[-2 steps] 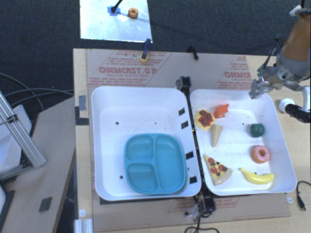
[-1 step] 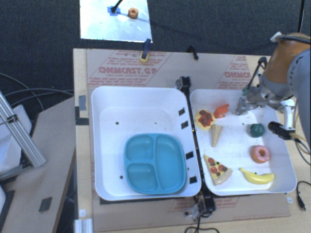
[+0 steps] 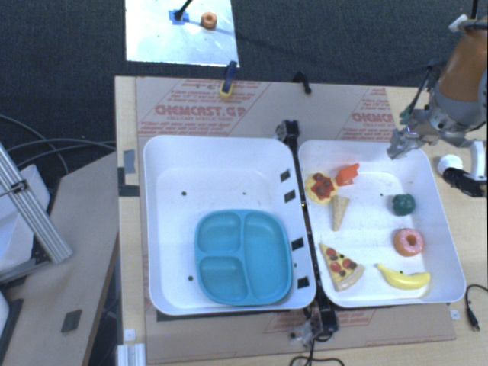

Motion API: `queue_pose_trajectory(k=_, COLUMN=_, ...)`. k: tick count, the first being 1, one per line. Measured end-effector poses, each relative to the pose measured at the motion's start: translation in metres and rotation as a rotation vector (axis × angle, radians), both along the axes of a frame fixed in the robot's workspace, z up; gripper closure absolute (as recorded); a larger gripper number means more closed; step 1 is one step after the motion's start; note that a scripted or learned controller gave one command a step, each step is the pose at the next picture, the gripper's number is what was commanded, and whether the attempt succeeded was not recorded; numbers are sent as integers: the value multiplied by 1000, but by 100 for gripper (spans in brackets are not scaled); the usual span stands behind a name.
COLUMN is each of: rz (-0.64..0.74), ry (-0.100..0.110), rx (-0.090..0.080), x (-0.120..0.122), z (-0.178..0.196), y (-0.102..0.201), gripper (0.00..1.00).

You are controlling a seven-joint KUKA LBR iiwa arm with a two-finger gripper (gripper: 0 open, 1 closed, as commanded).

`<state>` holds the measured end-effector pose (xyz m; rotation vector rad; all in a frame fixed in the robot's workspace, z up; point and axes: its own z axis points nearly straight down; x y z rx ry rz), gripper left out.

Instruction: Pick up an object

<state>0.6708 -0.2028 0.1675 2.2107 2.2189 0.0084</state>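
Grey and orange, the arm [image 3: 461, 82] leans in from the right, its wrist tilted down toward the far right corner of the right bin [image 3: 438, 204]. The gripper [image 3: 399, 145] hangs just over that bin's far rim, above bare white floor and apart from every object; at this size I cannot tell how it is set, and nothing shows in its grasp.

The two white bins sit side by side. The left bin [image 3: 175, 181] holds one thing — a blue divided tray [image 3: 244, 256] with three compartments, lying toward the near side. The right bin holds seven toy foods: one round pizza [image 3: 321, 187] and one orange-red piece [image 3: 347, 174] touching it at the far left, one ice-cream cone [image 3: 338, 211] just below them, one pizza slice [image 3: 341, 265] at the near left, one banana [image 3: 404, 278] at the near right, one pink donut [image 3: 409, 242] above the banana, and one dark green lump [image 3: 402, 203] near the right wall. The green lump and the orange-red piece lie nearest the gripper, each well short of it.

Around the bins runs a cardboard sheet [image 3: 198, 109] with red lettering, a yellow-and-blue clip [image 3: 227, 82] on its far edge. Beyond it lies a shiny square plate [image 3: 152, 29] bearing a small orange ring [image 3: 208, 20]. Black clips [image 3: 289, 175] line the seam between the bins.
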Motion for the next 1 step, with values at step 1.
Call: queue_pose_trajectory(k=1, rz=-2, ry=13, rx=4, x=-3, z=-84, y=-3, gripper=100)
